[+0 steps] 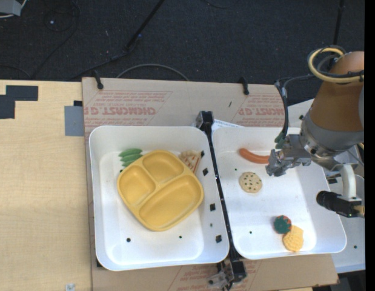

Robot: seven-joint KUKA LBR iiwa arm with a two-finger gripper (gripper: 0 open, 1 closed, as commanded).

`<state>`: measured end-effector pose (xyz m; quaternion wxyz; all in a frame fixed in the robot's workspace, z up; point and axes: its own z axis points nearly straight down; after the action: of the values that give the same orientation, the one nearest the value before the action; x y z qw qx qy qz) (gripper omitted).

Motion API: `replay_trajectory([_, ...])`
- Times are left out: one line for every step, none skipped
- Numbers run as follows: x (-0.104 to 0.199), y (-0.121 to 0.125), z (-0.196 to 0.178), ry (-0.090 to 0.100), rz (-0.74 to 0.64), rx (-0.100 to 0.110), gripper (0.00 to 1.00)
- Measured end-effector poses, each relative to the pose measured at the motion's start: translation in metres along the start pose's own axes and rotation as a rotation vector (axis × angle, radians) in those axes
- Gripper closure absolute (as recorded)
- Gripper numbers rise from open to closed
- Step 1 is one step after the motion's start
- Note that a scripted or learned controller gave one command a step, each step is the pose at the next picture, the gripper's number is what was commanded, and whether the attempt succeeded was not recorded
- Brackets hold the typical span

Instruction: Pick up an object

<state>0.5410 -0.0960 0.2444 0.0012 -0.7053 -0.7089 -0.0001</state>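
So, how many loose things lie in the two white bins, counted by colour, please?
Yellow: 2, the divided tray and a bumpy piece
Green: 2, the leafy piece and a round piece
Orange: 1, the sausage
Tan: 2, the cookie and a ridged piece
Total: 7

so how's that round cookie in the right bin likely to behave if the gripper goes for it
The cookie lies flat on the right bin's floor, so fingers may struggle to get under its thin edge. It looks like a rigid toy, probably light, and could slide on the smooth white surface. Lying flat, it is unlikely to roll.
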Motion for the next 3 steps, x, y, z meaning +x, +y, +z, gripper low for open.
replay_trajectory([0.053, 0.017, 0.012, 0.000, 0.000, 0.001, 1.00])
replay_trajectory([0.100, 0.020, 0.007, -0.002, 0.001, 0.001, 1.00])
replay_trajectory([0.148, 0.030, 0.021, -0.001, 0.001, 0.001, 1.00])
